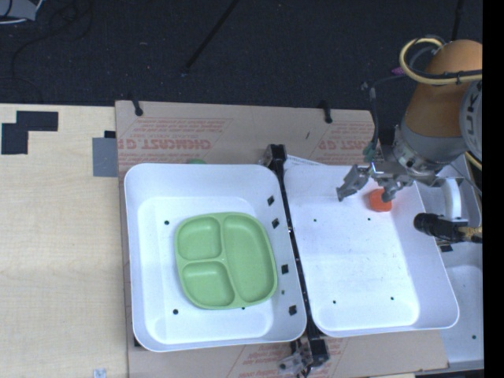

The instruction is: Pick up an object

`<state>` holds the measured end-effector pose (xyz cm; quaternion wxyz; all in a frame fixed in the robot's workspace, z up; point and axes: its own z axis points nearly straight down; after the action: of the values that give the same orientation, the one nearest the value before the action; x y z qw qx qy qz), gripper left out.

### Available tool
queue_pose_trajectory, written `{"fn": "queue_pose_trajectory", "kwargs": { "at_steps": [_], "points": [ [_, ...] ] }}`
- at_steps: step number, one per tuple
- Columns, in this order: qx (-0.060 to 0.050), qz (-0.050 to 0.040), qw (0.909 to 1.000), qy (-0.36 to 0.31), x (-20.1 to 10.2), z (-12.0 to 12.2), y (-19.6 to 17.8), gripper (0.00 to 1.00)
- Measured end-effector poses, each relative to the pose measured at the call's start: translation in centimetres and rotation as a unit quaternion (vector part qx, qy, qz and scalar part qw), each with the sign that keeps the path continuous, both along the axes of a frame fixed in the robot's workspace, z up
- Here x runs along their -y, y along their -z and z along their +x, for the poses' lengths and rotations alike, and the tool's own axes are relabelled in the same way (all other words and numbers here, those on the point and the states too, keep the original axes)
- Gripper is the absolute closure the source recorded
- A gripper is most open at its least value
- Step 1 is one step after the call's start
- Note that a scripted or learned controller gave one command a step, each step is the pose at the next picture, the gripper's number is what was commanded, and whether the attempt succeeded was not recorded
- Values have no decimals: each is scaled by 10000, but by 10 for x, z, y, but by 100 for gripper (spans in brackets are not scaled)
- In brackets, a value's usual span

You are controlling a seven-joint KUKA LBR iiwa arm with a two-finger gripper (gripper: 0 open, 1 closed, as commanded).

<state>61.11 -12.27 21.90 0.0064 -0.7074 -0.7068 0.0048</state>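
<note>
A small orange object lies in the right bin near its far right corner. My gripper hangs just above and to the left of it, open. One finger points left and the other finger is right over the orange object's top edge. Nothing is held between the fingers. A green divided plate lies flat in the middle of the left bin.
The grey arm with its orange band comes in from the upper right. A black dividing rail runs between the two bins. A black fitting sticks out past the right bin's right rim. Cardboard lies beneath both bins.
</note>
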Motion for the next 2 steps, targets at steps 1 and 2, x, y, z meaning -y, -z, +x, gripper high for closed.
{"fn": "queue_pose_trajectory", "kwargs": {
  "at_steps": [1, 2],
  "points": [
    [65, -7, 10000, -8, 0, 3, -8, 0],
    [36, -5, 10000, -6, 1, 0, 56, 0]
  ]
}}
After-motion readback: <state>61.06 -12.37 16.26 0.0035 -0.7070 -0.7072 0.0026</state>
